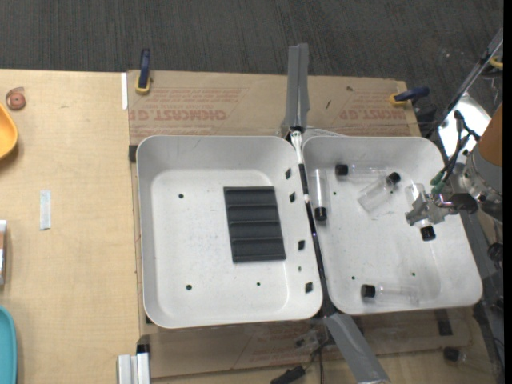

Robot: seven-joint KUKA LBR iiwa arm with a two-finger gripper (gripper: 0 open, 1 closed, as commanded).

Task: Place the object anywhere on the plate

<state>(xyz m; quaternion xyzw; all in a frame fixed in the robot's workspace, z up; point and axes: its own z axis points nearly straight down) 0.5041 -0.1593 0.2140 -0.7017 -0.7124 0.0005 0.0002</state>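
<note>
1. Left bin (160, 294): a black ribbed plate (254, 224) lies flat at its middle.
2. Right bin (456, 286): several clear vials with black caps (320, 197) lie scattered in it.
3. Jaws (424, 213): low at the right bin's right side, just above one black-capped vial (427, 232); whether open or gripping, cannot tell.

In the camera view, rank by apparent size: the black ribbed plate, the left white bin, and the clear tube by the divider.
Largest to smallest:
1. left white bin
2. black ribbed plate
3. clear tube with a black cap
The gaps are wide, so the camera's slant does not affect the order.
</note>
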